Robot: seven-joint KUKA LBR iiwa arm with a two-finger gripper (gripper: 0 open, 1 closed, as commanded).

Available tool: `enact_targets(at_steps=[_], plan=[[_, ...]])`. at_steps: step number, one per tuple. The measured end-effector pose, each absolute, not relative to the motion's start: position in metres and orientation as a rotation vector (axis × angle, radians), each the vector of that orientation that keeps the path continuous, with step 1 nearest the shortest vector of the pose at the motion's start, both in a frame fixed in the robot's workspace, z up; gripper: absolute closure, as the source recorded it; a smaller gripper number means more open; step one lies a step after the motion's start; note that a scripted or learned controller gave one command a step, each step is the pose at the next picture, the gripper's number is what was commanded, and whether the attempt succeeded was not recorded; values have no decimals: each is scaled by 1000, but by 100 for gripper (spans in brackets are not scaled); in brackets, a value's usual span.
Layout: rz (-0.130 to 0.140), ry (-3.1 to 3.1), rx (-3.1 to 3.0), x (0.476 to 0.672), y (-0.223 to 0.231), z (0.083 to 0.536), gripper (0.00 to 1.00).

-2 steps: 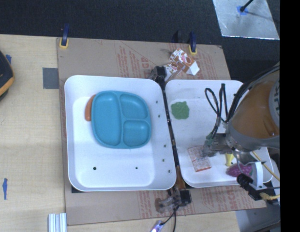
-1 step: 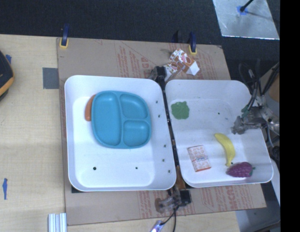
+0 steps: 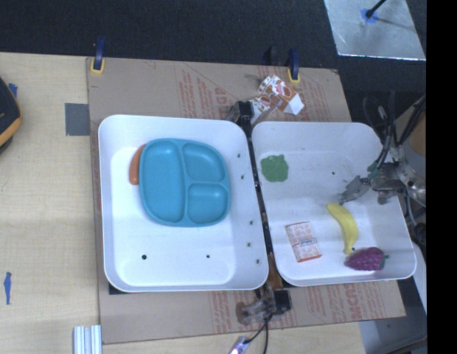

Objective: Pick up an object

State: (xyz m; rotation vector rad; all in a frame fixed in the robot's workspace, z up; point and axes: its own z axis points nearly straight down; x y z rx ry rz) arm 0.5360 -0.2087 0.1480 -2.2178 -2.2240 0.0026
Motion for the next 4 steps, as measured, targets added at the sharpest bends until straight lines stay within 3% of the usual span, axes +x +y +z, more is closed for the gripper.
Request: enact_targets(at_steps=[1,2,3,4], plan=[[4,-2225,-2213,535,-192,91,0],[6,-2227,-2211,535,-193,102,100],[2,-2226,-2213,595,-138,92,100],[1,-2226,-2214,613,-68,193,100]])
